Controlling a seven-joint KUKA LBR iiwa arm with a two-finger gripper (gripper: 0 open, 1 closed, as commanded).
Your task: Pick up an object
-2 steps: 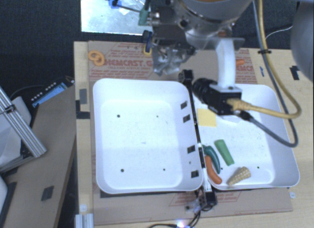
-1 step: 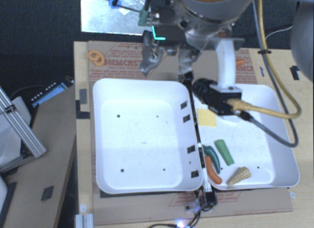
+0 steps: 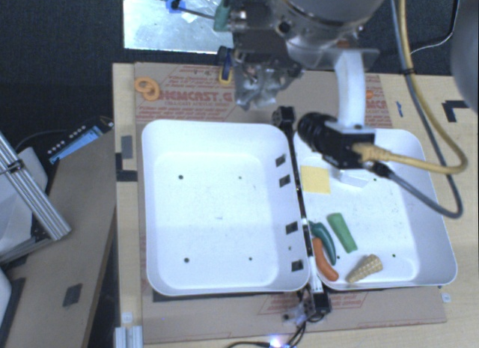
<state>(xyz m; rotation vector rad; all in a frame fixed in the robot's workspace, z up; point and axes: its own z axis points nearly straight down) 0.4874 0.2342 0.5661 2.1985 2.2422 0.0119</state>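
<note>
Several small objects lie in the right bin [image 3: 426, 212]: a flat yellow square [image 3: 315, 179] near its back left, a green block [image 3: 341, 232] in the middle, an orange carrot-like piece with a teal end [image 3: 323, 255] against the left wall, and a tan ridged cone [image 3: 364, 267] at the front. My gripper [image 3: 257, 92] hangs high over the back edge of the left bin [image 3: 217, 189], well away from all of these objects. Nothing shows in its grasp.
An orange ring [image 3: 147, 88] lies on the cardboard sheet behind the left bin. A black hinge strip [image 3: 298, 204] joins the two bins. Aluminium rails [image 3: 30, 197] stand off the bench at the left.
</note>
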